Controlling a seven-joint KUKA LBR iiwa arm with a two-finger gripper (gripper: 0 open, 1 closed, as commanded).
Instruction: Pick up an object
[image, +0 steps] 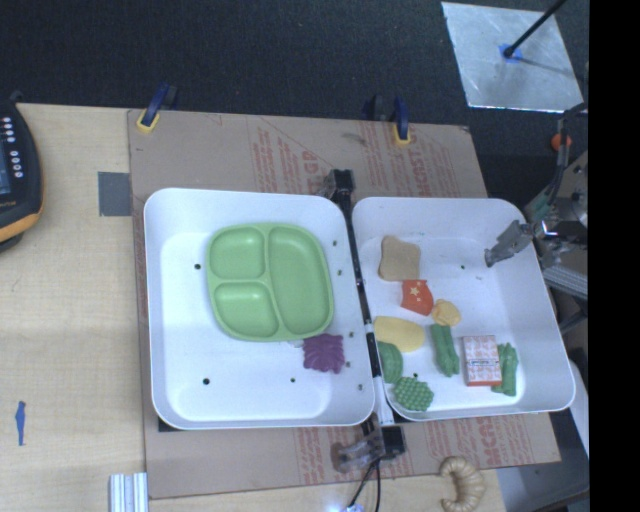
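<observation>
Brown cardboard (250, 150) covers the wooden bench (60, 330) under two white bins. Left bin (170, 300) — a green plate (270, 280) and purple grapes (323, 353). Right bin (480, 215) — toy foods like toast (400, 259). At its right edge the gripper (502, 250) hangs, holding nothing; how wide, I cannot tell.

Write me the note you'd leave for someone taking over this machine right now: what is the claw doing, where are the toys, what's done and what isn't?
Gripper: over the right bin's upper right, holding nothing that I can see; whether its fingers are open or shut is unclear.
Right bin holds the toys: bread slice, red piece, yellow pieces, green pieces, a pink box.
Left bin: green divided plate with a purple piece beside it.
Done: nothing picked yet.
Left: lower onto one toy, grasp it, lift.
</observation>
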